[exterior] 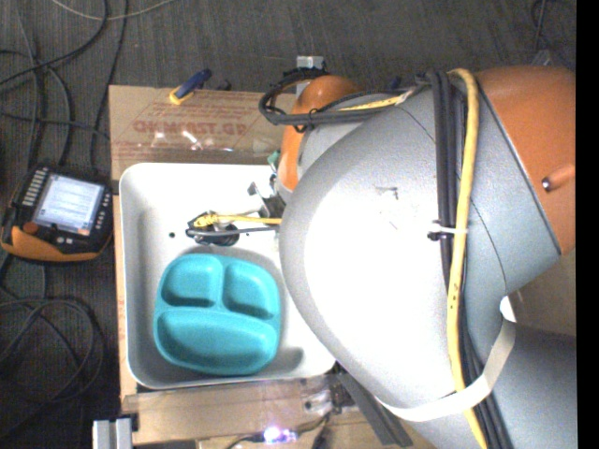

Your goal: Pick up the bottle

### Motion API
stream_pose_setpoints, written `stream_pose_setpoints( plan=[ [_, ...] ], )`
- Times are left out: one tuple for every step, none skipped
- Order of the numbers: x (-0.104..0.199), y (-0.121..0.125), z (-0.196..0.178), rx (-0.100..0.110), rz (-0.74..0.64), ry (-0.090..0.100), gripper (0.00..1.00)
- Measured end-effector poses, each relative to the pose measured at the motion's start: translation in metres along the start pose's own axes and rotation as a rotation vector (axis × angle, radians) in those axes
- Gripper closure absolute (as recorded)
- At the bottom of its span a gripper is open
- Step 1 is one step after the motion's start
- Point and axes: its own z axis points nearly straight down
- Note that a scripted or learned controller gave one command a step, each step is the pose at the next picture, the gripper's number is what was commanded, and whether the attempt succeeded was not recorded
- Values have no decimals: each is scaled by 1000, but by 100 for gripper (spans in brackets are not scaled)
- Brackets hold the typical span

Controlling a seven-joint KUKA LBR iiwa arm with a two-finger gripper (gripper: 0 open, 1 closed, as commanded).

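Here | arm (412,251) loomed over bin (140,195) | teal tray (220,314) lay inside | gripper grip: could not tell

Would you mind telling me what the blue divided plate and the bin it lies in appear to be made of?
The blue divided plate looks like moulded plastic with a matte to satin finish: uniform teal colour, soft rounded compartment ridges, only faint highlights. The white bin also seems plastic, smooth and slightly glossy, with rounded corners and a thin rim, though coated metal cannot be excluded.
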Motion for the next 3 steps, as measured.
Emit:
stream_pose_setpoints(
  plan=[
    [-6,-94,-4,-1,-29,0,100],
    [-51,-32,41,8,-250,28,100],
    [-47,-63,-32,-1,61,1,100]
  ],
)
